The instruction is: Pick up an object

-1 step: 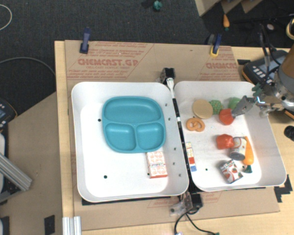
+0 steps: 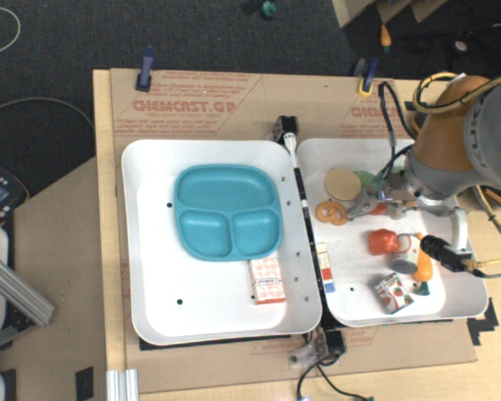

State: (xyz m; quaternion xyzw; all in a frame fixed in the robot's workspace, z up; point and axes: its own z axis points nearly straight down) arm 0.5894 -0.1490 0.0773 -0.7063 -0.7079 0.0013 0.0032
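Camera view looks down at a slant on my desk (image 2: 234, 90), a brown sheet carrying two shallow white bins side by side. My grey arm with its orange band (image 2: 451, 136) reaches in from the right, over the far right part of the desk. The tool (image 2: 376, 200) sits low in the right bin (image 2: 351, 307), toward its far half, among several small things. I cannot tell whether it is released or clenched; wrist and cables hide that.

Candidates for the pick all crowd the right bin. A round tan disc (image 2: 344, 184) lies just beside the tool, with a small orange ring (image 2: 331, 214) below it and a green item (image 2: 369, 179) next to it. Toward the near edge of the desk lie a red object (image 2: 384, 241), an orange carrot-like piece (image 2: 423, 266) and a small red and white carton (image 2: 391, 291).

The left bin (image 2: 142, 249) holds a teal divided plate (image 2: 227, 210) and a small red and white box (image 2: 267, 280) near its near right corner.

My worry is the crowding. I judge the tool could close on two things at once, or nudge the disc or ring aside and come up with nothing. The disc looks flat, so I expect it would be hard to get under. The loose cables near the wrist could also drag across the bin.
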